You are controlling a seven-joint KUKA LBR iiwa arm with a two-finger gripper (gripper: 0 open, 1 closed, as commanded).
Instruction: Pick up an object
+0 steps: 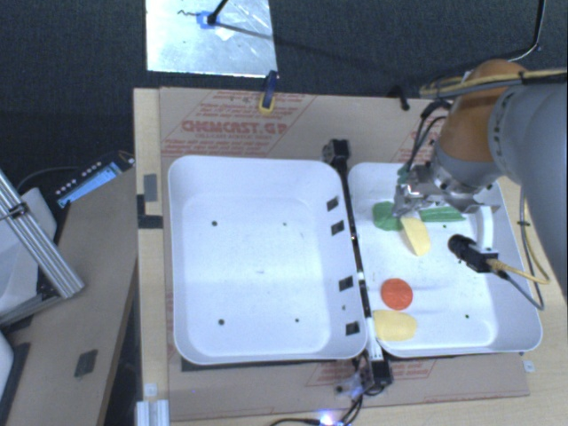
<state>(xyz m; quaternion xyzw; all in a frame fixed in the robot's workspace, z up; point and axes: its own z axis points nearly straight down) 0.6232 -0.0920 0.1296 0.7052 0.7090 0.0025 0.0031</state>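
In the right bin (506, 322) lie a green flat piece (387, 216), a pale yellow wedge (415, 236), an orange-red disc (397, 294) and a yellow lump (395, 326) near the front left corner. A second green strip (441, 212) pokes out under the wrist. My gripper (406, 202) hangs low at the back of the right bin, right over the green piece and just behind the yellow wedge. The wrist hides its fingertips, and nothing shows between them.
The left bin (257, 256) stands beside the right one, parted by a black clip-studded divider (351, 238). The grey arm with its orange band (475, 122) fills the right bin's back right corner.
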